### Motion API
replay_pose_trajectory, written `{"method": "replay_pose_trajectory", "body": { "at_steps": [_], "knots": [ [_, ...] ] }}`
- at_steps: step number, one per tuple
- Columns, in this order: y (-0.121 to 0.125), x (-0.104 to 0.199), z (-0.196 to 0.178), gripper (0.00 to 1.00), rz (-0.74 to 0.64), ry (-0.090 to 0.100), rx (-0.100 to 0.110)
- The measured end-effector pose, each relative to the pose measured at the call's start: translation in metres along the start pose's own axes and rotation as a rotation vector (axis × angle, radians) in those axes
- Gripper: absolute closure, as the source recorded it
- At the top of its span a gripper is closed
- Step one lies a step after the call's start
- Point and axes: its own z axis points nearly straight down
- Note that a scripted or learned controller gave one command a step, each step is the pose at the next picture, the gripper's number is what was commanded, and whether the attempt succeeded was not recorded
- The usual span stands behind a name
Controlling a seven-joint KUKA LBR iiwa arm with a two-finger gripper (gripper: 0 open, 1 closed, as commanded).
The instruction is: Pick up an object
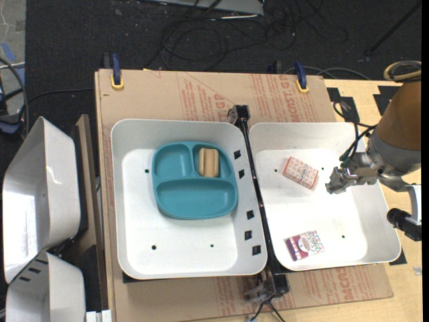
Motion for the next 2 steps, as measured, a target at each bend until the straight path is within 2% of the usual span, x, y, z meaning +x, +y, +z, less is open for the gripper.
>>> {"method": "replay_pose_trajectory", "body": {
  "at_steps": [1,2],
  "knots": [
    [0.004,0.002,-0.064,1.00,-0.003,-0.001,-0.003],
    [0.005,0.001,-0.112,1.00,-0.003,0.000,-0.001]
  ]
}}
